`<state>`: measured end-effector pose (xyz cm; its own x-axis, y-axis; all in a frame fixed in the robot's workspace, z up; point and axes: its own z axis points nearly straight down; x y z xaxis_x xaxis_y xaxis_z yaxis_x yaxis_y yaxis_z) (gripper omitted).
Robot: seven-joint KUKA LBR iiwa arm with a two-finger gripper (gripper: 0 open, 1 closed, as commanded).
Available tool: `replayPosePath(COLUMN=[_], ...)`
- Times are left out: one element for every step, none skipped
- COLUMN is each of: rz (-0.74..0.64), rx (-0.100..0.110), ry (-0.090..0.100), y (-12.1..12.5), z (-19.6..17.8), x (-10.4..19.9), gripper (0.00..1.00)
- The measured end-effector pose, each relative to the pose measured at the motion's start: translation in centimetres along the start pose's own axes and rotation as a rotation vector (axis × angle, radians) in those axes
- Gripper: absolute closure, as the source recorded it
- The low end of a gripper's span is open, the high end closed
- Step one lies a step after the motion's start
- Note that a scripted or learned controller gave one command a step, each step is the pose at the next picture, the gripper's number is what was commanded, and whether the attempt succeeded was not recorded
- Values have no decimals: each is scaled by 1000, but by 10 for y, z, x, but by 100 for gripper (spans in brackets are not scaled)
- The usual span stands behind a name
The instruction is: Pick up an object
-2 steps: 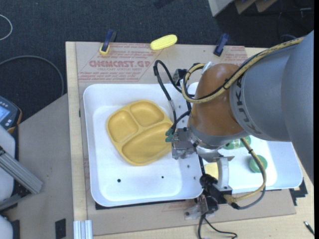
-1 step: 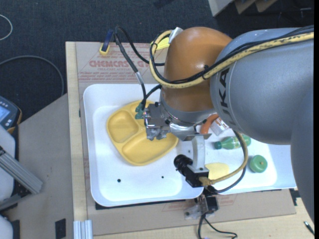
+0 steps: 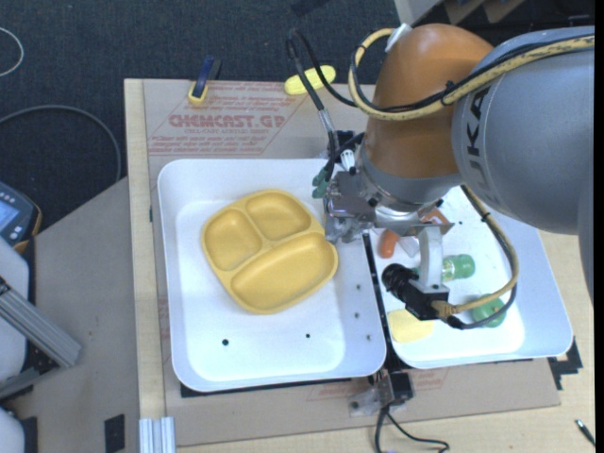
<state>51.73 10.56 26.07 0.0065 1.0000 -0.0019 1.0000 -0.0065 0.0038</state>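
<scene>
My gripper [image 3: 342, 219] hangs low over the wall between the two bins, at the right rim of a yellow divided plate [image 3: 269, 249] that lies in the left bin [image 3: 189, 338]. The bulky orange and grey wrist covers most of it. In the right bin [image 3: 538, 319], just right of the gripper, lies a small orange piece [image 3: 387, 244]. Beyond it are a green and white bottle-like thing [image 3: 457, 268], a pale yellow flat thing [image 3: 410, 327] and a green thing [image 3: 488, 311]. I see nothing between the fingers.
The arm covers the back half of the right bin. A brown cardboard sheet [image 3: 226, 121] lies behind the bins, with a yellow clip [image 3: 300, 83] and a blue and yellow clip [image 3: 201, 82] at its far edge.
</scene>
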Motion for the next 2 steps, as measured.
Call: replayPosePath(rz=[-17,-8], rx=[-5,2], ry=[7,1], y=[-22,58], z=[-80,9], x=[83,103], gripper=[100,100])
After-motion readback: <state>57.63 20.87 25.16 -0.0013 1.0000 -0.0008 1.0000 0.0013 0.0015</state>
